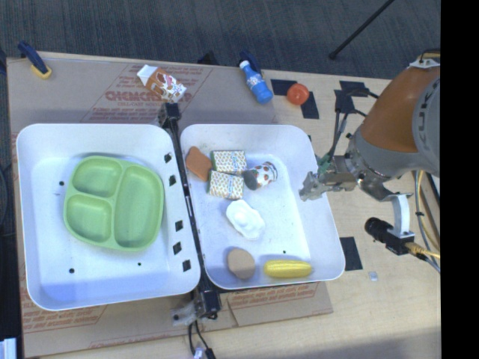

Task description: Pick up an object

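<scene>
- The left bin point(30, 200) on the counter point(337, 290) holds a green divided plate point(114, 200), lying flat near its middle
- On the cardboard behind the bins lies a small crumpled wrapper point(162, 83), and further right a blue bottle point(256, 81) on its side, with an orange cap point(298, 93) near it
- The right bin point(318, 238) holds the loose things: an orange-brown block point(197, 162) by its left wall, two patterned packets point(227, 173) touching each other, and a small dark and white ball point(260, 176) just beside them
- Nearer the front lie a white crumpled lump point(245, 218), a tan egg shape point(240, 263) and a yellow banana-like piece point(287, 268)
- The tool point(313, 186) hangs over the right bin's right rim, apart from all these things; I cannot tell how its tips stand
</scene>
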Motion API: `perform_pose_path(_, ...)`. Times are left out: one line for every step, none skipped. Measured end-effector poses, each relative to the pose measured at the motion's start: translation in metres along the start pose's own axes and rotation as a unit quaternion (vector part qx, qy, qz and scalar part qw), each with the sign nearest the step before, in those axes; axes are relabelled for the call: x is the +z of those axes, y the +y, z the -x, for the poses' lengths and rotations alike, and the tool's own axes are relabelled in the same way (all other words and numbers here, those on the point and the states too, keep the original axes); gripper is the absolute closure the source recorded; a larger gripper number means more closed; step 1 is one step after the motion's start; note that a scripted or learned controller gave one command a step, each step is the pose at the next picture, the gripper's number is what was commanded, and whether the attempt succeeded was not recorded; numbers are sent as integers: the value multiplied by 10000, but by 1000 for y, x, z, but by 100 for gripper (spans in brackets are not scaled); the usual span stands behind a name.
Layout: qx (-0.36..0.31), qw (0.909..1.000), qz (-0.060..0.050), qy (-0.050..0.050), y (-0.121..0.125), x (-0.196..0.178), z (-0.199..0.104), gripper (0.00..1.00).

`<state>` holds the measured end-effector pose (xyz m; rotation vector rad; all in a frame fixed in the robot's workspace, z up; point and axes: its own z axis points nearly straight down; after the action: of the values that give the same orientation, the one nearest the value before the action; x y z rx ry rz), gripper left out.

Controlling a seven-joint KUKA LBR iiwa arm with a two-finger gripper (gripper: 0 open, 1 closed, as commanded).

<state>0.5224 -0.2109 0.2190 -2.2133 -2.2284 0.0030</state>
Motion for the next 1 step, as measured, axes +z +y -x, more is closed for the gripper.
perform_pose_path(11,10000,-2,8,-46,-15,0,100)
